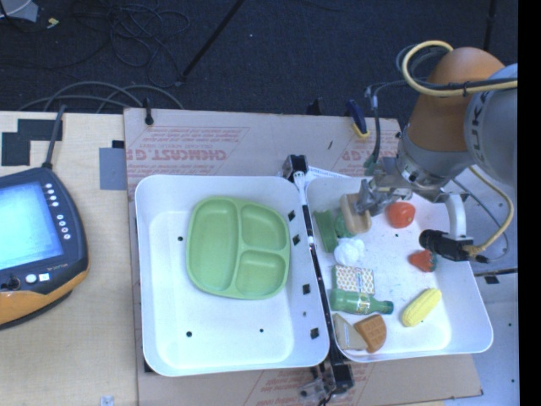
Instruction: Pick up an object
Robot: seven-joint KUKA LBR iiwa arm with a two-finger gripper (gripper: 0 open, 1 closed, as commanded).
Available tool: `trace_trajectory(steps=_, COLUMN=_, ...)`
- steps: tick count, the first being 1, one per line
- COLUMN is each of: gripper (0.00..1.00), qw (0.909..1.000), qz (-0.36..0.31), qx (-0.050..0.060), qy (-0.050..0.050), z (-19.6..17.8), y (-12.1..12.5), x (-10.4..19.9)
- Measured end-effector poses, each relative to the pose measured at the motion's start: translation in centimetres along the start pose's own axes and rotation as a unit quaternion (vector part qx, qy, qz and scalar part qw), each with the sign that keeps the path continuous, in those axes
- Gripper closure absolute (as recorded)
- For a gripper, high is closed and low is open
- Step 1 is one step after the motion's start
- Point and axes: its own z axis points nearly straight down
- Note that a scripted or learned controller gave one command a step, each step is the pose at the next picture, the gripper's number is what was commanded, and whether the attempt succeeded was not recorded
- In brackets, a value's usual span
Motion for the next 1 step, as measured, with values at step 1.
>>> trace_trajectory(steps=1, gripper=1.00, qw=1.0000, qz=0.001, qx=0.006, qy=0.001, z=0.75, y=-4.10, x=7.10)
